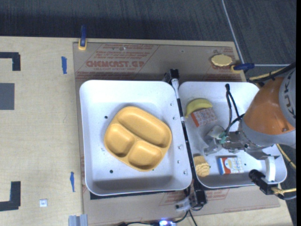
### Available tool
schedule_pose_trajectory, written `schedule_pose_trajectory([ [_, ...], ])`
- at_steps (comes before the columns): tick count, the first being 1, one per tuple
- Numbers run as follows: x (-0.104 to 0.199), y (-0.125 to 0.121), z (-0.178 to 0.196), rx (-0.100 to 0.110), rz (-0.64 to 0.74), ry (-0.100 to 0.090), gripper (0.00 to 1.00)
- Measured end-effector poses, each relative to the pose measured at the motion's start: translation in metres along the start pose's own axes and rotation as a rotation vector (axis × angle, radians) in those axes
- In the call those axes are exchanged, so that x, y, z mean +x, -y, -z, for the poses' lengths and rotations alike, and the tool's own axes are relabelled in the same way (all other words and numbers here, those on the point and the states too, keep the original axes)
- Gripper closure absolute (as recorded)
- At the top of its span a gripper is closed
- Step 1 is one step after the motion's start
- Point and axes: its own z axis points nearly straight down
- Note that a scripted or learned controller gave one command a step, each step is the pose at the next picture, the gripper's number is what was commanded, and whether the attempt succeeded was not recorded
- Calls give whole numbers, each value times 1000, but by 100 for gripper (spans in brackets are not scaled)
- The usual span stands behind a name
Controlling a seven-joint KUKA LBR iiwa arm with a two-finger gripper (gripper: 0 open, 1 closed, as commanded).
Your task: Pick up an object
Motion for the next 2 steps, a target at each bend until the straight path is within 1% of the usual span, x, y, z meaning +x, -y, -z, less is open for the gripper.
schedule_pose_trajectory([
  [1, 6, 2, -18, 5, 0, -3, 0],
  [2, 6, 1, -9, 3, 0, -3, 100],
])
